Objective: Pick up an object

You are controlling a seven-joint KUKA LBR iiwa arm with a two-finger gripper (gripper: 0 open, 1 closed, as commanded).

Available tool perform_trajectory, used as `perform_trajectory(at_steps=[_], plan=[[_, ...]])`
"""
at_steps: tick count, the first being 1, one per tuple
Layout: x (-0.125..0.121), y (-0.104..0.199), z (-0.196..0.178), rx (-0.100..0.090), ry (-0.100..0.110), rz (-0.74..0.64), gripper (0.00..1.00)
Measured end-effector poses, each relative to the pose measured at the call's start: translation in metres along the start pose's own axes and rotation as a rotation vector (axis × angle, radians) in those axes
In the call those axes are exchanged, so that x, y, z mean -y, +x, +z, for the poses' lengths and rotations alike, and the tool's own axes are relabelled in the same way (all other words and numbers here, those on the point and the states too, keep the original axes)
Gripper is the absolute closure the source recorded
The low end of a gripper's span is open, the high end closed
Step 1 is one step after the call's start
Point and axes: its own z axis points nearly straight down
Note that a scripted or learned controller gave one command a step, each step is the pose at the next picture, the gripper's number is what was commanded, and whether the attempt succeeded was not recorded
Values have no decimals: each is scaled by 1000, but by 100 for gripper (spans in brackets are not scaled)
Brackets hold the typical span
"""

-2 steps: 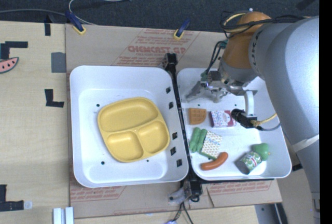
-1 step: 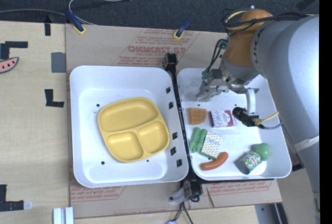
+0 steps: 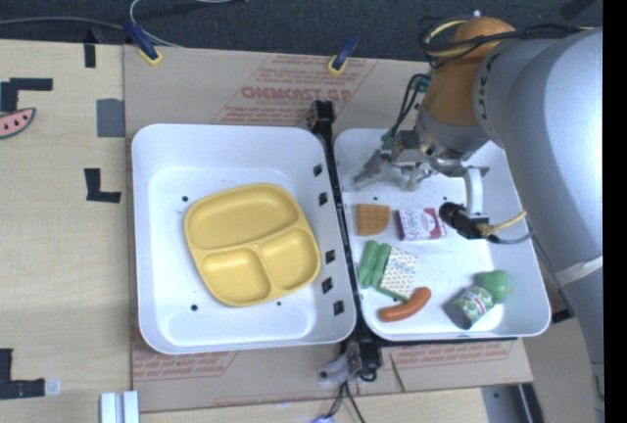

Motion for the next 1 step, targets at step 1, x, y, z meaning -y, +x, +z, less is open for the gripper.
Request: perform_trajectory(at_steps=[1], plan=[[23, 1, 9, 2, -1, 2, 0]])
